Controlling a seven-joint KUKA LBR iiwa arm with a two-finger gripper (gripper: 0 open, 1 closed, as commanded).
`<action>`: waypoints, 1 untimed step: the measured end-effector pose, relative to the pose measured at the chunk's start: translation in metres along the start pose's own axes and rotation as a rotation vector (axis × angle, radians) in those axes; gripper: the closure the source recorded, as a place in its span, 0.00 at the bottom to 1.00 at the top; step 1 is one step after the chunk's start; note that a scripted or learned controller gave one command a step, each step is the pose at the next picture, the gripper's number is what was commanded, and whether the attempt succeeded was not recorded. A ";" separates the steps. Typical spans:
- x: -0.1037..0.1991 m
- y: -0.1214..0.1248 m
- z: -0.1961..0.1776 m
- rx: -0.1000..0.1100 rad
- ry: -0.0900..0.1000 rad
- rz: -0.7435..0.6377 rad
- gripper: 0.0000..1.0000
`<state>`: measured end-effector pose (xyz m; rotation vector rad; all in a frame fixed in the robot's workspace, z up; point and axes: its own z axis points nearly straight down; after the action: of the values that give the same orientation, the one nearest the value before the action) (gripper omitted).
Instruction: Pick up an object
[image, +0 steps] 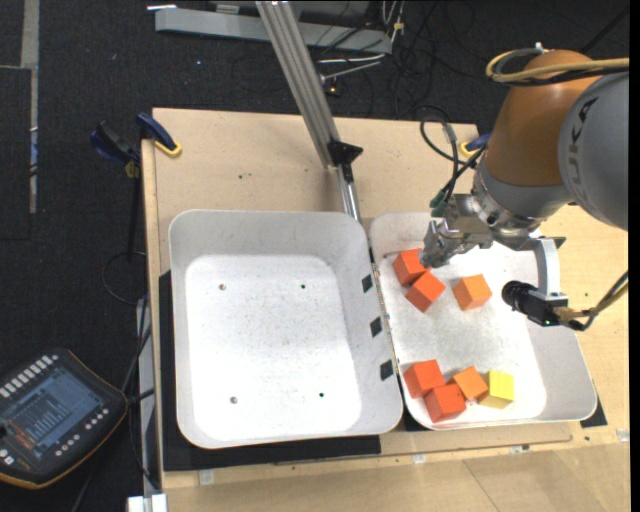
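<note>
- Sitting side by side on the tabletop are two white bins: the left bin and the right bin.
- The right bin holds six blocks: two red-orange blocks touching near the top, an orange block beside them, and red blocks, an orange cube and a yellow cube clustered at the front.
- The claw hangs just above the upper red-orange pair; whether it is apart or together cannot be told.

I'm seeing a tan wooden bench carrying two white bins side by side: the left bin and the right bin (edges touching).
</note>
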<state>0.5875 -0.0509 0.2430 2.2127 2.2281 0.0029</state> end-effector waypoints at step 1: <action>0.043 0.018 -0.005 -0.001 0.000 0.000 1.00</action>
<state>0.6055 -0.0079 0.2476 2.2121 2.2286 0.0041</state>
